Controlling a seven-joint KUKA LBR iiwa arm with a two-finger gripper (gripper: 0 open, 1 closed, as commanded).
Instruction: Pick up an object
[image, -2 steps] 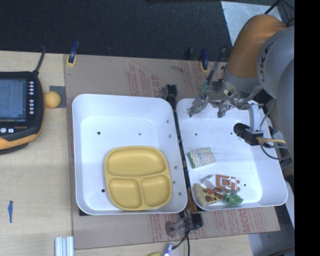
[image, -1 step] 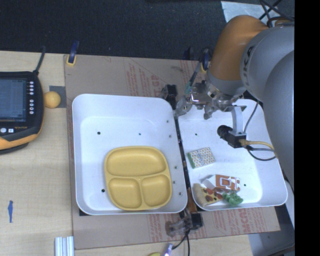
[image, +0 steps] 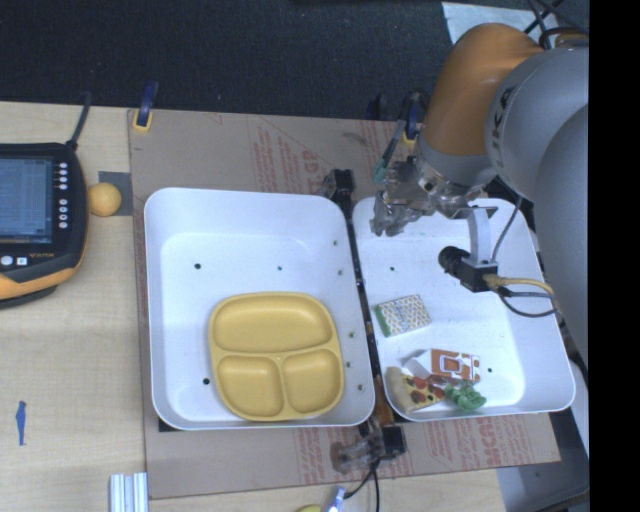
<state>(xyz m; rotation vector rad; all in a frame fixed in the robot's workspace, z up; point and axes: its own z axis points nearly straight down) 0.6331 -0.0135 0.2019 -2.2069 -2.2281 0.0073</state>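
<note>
We observe the grey arm with its orange band (image: 478, 75) reaching in from the right, its two-finger gripper (image: 392, 222) positioned over the far left corner of the right-hand shallow white bin (image: 520, 330), close to the divide between the bins. We cannot tell how the gripper is set, and we see nothing held in it. The pickable items lie nearer the front of that same bin, well apart from the gripper: a small flat green-and-white patterned packet (image: 402, 315) near the left wall, and in the near left corner a cluster comprising an orange-and-white printed card (image: 455, 364), a pale yellow piece with dark markings (image: 412, 389) and a small green leafy toy (image: 466, 398), touching or overlapping one another. The left-hand shallow white bin (image: 200, 230) holds a yellow plastic three-compartment tray (image: 275, 354) toward its front. Outside the bins, on the bench at the left, we note a black-and-orange handheld control pendant (image: 35, 225) and a small yellow ball (image: 104, 198) just beside it.
</note>
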